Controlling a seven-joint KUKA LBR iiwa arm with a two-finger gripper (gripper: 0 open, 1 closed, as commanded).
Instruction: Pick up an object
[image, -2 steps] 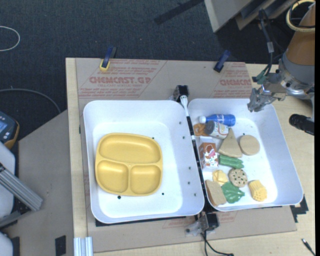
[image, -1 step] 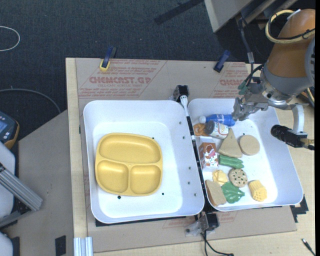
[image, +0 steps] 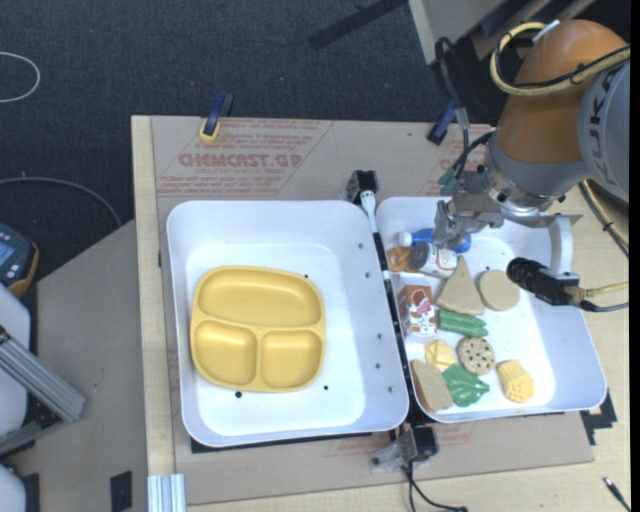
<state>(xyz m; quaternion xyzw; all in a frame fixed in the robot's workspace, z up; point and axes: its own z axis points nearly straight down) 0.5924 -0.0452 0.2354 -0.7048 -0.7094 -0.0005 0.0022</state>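
Toys are piled in the right bin (image: 570, 350), and the claw (image: 452, 232) is seen low over the far end of that pile. Whether the claw is apart or together cannot be told, because its tip is hidden by the grey wrist and tangled cables above it. Nothing can be seen held in it. Just under the claw a small blue and white thing (image: 424, 247) is partly covered, so its kind is hard to make out. Beside it an orange piece (image: 399, 259) is found by the bin wall. A tan wedge (image: 459, 291) and a round tan cookie (image: 498, 291) are laid just in front of the claw. A red and white card (image: 416, 308) is set by the middle wall, with a green piece (image: 462, 323) next to it. Nearer the front, a chip cookie (image: 477, 354), a yellow cube (image: 439, 352), a slice of bread (image: 430, 386), a green leaf shape (image: 466, 386) and a yellow corn toy (image: 515, 381) are crowded close together. A black handle (image: 535, 280) is stuck out from the arm over the bin. A yellow divided plate (image: 259, 328) is placed alone in the left bin (image: 200, 225). Both bins are carried by the bench (image: 160, 300). The arm is cut off at the right edge.
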